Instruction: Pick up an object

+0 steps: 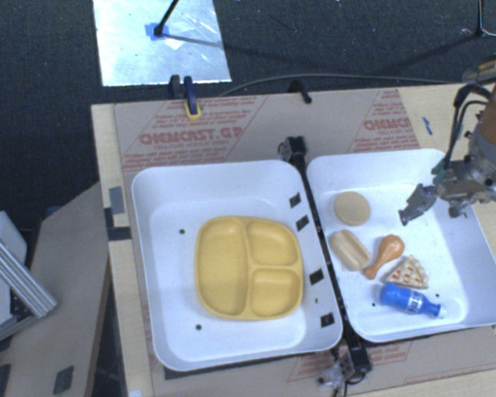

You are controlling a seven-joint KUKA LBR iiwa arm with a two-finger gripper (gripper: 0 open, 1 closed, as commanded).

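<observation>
The right bin [462, 242] holds a round beige cookie [351, 208], a tan bread roll [349, 249], an orange drumstick [384, 254], a pizza slice [408, 272] and a blue bottle [410, 300]. My gripper [416, 206] hangs over the right bin's upper middle, to the right of the cookie and above the drumstick. I see nothing between its fingers.
The left bin [165, 245] holds a yellow divided plate [247, 266]. A black divider with clips [315, 239] runs between the bins. A clamp [187, 94] sits at the bench's far edge, and a metal rail [10, 268] lies at the left.
</observation>
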